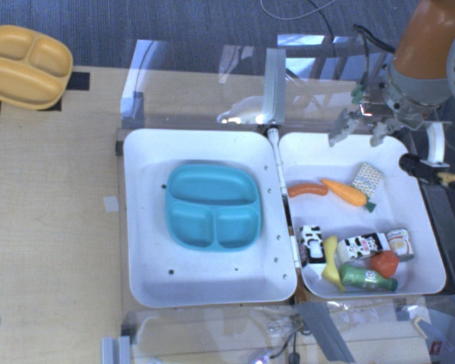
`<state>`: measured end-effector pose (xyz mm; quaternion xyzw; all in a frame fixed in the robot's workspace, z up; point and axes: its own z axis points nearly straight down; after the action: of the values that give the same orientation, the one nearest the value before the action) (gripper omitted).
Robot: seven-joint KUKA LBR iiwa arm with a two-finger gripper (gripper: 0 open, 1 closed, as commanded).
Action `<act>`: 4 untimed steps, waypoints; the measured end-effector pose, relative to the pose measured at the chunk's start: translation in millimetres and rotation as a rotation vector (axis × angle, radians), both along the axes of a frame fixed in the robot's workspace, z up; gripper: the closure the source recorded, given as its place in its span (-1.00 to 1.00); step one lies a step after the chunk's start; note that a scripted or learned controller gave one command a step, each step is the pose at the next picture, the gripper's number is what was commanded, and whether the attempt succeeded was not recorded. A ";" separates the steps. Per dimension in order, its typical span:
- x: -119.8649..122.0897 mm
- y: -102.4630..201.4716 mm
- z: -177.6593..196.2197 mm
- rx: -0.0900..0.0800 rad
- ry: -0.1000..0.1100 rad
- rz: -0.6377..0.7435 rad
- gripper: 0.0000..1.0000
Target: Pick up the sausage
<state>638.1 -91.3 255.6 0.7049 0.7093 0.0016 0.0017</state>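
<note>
Green plastic bottle [368,279] lies at the right bin's [432,226] near edge. Step in hand: approach. The hand [362,130] hovers open and empty above the far rim. The small orange-red sausage [308,190] lies by the divider; next, travel left and descend.

Pale wooden tabletop against dark blue-grey carpet

The light tan wooden tabletop [53,226] spreads across the left and front. Behind it lies dark blue-grey ribbed carpet floor [174,10], where a thin pale cable [303,10] loops. Clear acrylic panels [205,82] stand behind the bins, catching soft, even light.
</note>
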 end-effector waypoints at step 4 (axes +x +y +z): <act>25.1 116.9 207.4 -0.006 -0.021 0.420 1.00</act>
<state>663.2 25.6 463.0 0.5414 0.8407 0.0071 0.0109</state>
